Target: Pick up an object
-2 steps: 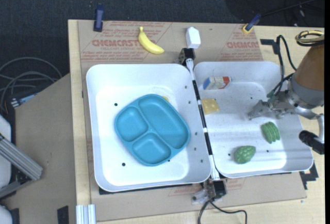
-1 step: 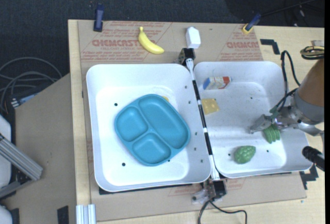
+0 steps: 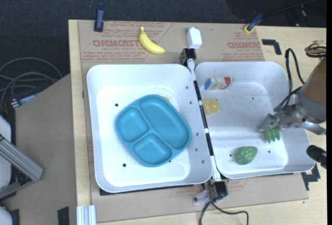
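Green and small, a leafy plastic toy (image 3: 272, 134) lies in the right bin (image 3: 244, 71), close to its right wall, and it looks like the thing being gone for. The gripper (image 3: 271, 124) sits right over it, touching or nearly so, but from this angle I cannot tell whether the jaws are open, closed, or already on the toy. The grey arm (image 3: 313, 97) comes in from the right, over the bin's rim.

Just to the near left of the toy lies a second green thing, a rounder lumpy piece (image 3: 246, 154). Farther off in the same bin, a tan square block (image 3: 211, 107) rests by the left wall, and a small red, white and blue packet (image 3: 218, 83) lies at the far left corner.

To do this step well, I judge the jaws should straddle the toy squarely and reach right to the bin floor before closing, since the toy is low and soft-looking and could slip out. The wall is near, so a straight lift is safer than any sideways drag.

The left bin (image 3: 104, 84) holds a blue divided plate (image 3: 151, 129). On the table (image 3: 119, 42) beyond it lies a banana (image 3: 150, 43).
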Available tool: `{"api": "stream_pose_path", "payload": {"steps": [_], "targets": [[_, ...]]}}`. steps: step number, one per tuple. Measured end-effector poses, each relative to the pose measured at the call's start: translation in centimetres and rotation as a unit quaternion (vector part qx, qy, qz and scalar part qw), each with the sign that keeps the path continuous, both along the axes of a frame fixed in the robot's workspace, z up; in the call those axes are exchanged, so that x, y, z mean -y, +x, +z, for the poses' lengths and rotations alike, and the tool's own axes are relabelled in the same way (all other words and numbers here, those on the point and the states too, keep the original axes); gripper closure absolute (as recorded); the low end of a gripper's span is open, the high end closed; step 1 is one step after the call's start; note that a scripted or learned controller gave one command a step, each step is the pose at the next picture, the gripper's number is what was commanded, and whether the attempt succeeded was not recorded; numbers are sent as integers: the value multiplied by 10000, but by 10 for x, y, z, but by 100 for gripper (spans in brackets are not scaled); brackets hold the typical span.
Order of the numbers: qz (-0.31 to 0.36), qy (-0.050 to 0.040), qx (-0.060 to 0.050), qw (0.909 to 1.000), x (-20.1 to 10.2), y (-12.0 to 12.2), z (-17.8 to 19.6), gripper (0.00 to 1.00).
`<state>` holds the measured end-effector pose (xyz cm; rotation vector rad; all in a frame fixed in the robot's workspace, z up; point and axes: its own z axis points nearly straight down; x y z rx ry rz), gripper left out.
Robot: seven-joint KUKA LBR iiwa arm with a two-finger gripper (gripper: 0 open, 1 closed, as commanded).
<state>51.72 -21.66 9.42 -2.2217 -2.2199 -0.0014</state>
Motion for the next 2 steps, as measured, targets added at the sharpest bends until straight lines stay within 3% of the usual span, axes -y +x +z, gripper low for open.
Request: {"api": "stream_pose_path", "payload": {"steps": [1,2], "targets": [[15,-4,10,10000,-77,39,-10,100],[15,-1,13,10000,-158,70,91,100]]}}
